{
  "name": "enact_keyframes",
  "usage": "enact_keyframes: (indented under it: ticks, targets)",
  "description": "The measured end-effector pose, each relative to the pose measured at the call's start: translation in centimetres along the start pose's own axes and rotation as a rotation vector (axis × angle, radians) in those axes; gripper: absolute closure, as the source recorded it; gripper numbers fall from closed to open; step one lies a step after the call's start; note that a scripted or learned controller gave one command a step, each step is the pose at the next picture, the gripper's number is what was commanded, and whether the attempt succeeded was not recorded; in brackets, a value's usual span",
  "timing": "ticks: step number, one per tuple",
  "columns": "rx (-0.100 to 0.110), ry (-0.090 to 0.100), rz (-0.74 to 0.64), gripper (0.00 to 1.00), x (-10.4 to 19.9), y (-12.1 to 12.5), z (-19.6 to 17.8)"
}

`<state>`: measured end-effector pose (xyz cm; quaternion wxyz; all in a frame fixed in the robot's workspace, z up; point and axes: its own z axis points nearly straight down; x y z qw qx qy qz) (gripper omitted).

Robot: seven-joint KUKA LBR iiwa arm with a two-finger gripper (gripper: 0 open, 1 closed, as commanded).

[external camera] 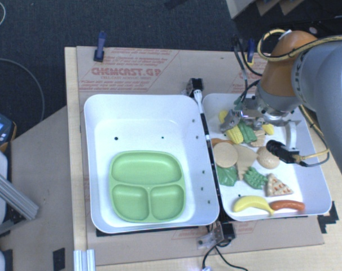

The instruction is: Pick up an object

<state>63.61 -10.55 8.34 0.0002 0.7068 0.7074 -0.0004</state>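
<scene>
Several toy foods lie crowded in the right bin (315,176): a corn cob (235,134) and a green piece (249,133) sit directly under the gripper (242,117), with a tan round piece (226,154), a bread roll (267,158), two green leafy pieces (228,175), a pizza slice (277,185), a banana (251,205) and a sausage (286,205) spread nearer the front wall. Whether the gripper's grasp is released or clenched cannot be told from this slant, and nothing shows clearly held. The grey arm (323,78) with its orange band (284,66) reaches in from the right. Left bin (97,129) holds a green divided plate (147,185). Both bins rest on the worktop (131,66).
</scene>
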Motion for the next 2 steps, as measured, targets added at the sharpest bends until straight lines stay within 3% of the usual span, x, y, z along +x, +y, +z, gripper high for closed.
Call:
enact_keyframes:
  ticks: [1,2]
  targets:
    - [-0.013,-0.002,0.0,1.0,0.1,0.3,-1.8]
    - [-0.012,0.002,-0.008,1.0,7.8,3.4,-10.8]
